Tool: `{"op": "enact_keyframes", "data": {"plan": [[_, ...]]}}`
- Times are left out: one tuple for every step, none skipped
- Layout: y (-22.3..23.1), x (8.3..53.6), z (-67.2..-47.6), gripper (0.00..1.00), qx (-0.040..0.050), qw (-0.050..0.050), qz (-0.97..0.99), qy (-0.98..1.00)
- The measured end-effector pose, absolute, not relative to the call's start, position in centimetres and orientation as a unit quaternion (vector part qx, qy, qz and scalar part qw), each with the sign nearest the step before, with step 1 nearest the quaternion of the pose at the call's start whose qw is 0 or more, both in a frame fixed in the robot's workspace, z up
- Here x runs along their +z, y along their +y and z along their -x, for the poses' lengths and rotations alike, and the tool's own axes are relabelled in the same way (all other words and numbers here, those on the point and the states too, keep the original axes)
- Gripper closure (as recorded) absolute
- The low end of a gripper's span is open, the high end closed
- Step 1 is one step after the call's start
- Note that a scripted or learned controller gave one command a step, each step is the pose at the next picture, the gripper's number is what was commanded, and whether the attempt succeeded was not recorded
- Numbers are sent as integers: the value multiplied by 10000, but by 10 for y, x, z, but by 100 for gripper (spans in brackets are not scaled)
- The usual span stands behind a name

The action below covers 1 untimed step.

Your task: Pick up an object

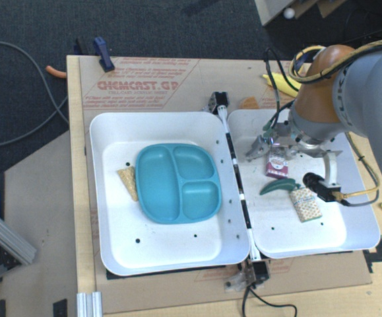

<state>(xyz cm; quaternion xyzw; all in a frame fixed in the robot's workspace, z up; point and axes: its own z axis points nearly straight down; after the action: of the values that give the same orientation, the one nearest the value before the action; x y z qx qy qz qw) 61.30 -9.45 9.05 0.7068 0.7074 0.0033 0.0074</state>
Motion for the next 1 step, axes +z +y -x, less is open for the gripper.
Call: {"op": "enact_keyframes", "data": {"plan": [[-108,85,-591,0,-2,6,-7075,7067]]}}
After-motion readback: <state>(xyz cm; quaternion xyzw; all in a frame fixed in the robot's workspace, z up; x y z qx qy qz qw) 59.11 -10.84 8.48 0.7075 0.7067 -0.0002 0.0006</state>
